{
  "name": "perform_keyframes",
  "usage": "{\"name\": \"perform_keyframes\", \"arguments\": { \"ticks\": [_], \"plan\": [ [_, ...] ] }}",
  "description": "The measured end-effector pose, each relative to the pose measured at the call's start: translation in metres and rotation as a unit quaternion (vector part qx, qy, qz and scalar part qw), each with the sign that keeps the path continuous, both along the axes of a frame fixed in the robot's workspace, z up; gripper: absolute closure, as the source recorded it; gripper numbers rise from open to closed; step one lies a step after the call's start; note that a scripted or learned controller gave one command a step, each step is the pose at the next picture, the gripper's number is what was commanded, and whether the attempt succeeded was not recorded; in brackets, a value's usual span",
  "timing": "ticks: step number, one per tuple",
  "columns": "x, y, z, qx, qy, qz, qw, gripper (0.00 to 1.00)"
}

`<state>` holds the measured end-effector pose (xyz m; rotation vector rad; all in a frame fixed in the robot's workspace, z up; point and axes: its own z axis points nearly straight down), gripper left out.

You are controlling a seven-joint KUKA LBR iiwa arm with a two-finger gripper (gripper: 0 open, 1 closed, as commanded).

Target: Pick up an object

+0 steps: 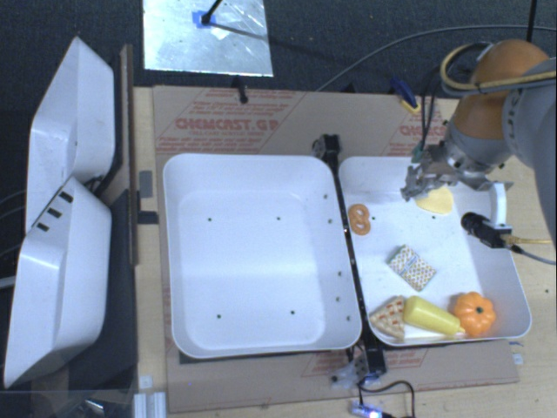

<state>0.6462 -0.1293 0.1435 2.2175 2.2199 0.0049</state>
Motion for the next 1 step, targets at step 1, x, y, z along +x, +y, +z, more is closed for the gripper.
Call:
{"name": "perform_keyframes", "arguments": {
  "ticks": [1],
  "plan": [
    [0.004, 0.0067, 0.0459, 0.0, 0.0, 0.0, 1.0, 1.0]
  ]
}}
